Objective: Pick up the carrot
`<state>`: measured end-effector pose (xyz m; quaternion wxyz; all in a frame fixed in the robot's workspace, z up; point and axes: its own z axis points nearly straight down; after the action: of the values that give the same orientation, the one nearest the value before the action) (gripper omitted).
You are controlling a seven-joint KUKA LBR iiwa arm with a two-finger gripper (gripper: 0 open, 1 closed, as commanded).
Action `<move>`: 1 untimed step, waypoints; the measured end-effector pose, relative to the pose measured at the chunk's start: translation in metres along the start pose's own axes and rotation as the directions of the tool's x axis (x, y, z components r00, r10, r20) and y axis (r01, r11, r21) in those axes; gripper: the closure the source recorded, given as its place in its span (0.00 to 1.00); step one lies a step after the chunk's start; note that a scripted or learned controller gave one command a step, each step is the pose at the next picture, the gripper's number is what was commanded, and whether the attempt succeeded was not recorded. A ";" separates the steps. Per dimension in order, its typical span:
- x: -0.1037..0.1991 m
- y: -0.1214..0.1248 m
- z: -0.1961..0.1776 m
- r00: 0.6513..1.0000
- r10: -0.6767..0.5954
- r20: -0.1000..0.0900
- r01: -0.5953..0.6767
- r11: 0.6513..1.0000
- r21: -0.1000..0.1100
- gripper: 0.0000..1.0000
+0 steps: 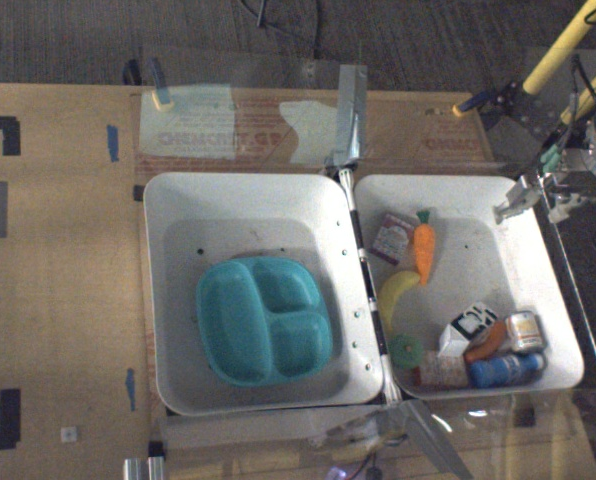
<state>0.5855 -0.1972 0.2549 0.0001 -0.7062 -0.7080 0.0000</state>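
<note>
- Wooden bench (58, 298) under everything, flat, with much bare surface at the left of the two bins.
- Left bin (168, 208): white, shallow, rounded corners, its right wall pressed against the neighbour's left wall.
- Right bin (538, 268): white also; upper right part of the floor bare, from the far wall down to about the middle, so open room there.
- Teal plate (263, 318) with compartments, lying flat in the lower middle of the left bin, bare floor around it on all sides, most toward the far wall.
- Gripper (523, 200) at the upper right corner of the right bin, over its rim, well apart from the carrot; jaws too small and blurred here, cannot tell if released or clenched.
- Cluster in the near right corner of the right bin: blue bottle (506, 370), small can (524, 331) and black-and-white carton (471, 326), all close together, crowding the near wall.
- Yellow banana (393, 296) along the left wall of the right bin, curved, just below the carrot tip.
- Carrot (424, 251) in the upper left part of the right bin: orange, tapered, green top toward the far wall, point toward the banana; lying flat, free floor on its right side.
- Small purple packet (389, 239) just at the left of the carrot, between it and the bin wall.
</note>
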 end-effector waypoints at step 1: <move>0.000 0.000 0.000 1.000 0.000 0.000 0.000 1.000 0.000 0.00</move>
<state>0.5855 -0.1972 0.2549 0.0001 -0.7062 -0.7080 0.0000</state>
